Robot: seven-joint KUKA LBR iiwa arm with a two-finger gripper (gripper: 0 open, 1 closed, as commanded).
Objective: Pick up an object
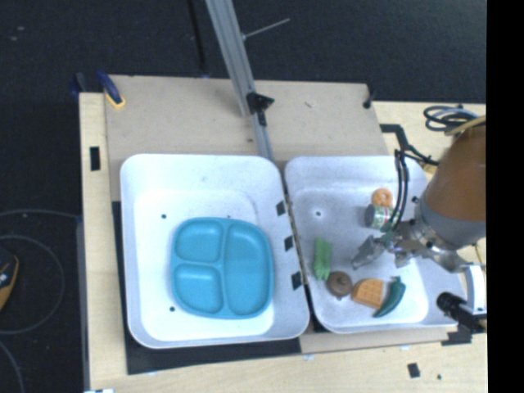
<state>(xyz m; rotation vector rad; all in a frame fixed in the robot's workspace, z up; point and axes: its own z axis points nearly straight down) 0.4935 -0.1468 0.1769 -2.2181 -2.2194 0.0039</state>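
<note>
Hovering in the right white bin point(344, 174), the two-finger gripper point(378, 250) (fingers spread, gripping nothing) sits above a brown round toy point(339, 283).

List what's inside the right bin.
Right bin holds a green piece, brown round item, orange waffle-like piece, dark green pepper, small can. The arm covers its right side.

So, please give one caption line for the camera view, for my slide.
Gripper over the right bin near toy foods; blue divided plate in the left bin.
</note>
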